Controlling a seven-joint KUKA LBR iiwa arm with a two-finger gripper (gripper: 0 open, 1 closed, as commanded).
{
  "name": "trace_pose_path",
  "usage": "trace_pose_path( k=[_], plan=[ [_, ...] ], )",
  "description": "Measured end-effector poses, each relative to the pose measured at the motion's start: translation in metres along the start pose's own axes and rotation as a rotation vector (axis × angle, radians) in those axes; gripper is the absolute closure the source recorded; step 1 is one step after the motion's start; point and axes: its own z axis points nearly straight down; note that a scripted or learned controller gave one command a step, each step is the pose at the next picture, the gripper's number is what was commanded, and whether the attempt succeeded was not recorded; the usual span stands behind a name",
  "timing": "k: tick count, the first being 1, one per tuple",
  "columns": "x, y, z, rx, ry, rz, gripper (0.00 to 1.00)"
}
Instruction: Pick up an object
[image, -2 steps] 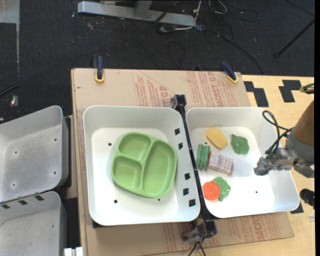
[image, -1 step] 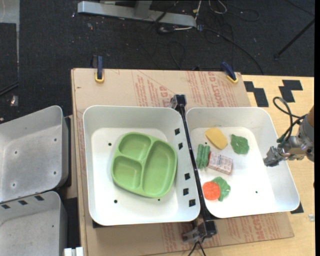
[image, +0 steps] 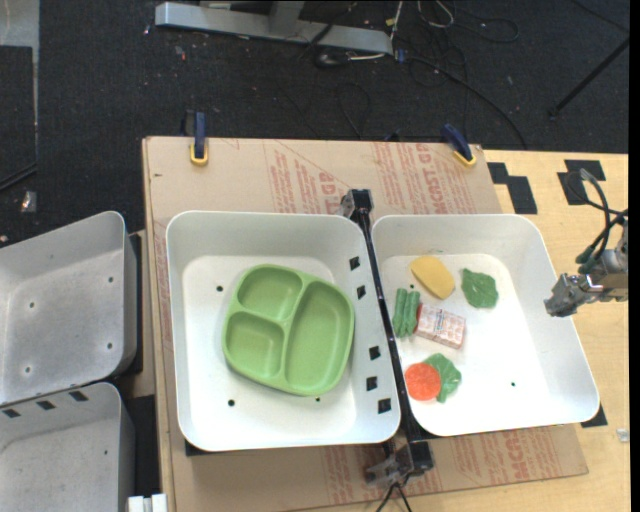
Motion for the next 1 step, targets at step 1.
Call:
trace_pose_path(
  k=[1],
  plan=[
    [0.0512, 0.0066, -0.0058, 0.004, 0.004, -0.004, 1.00]
  ],
)
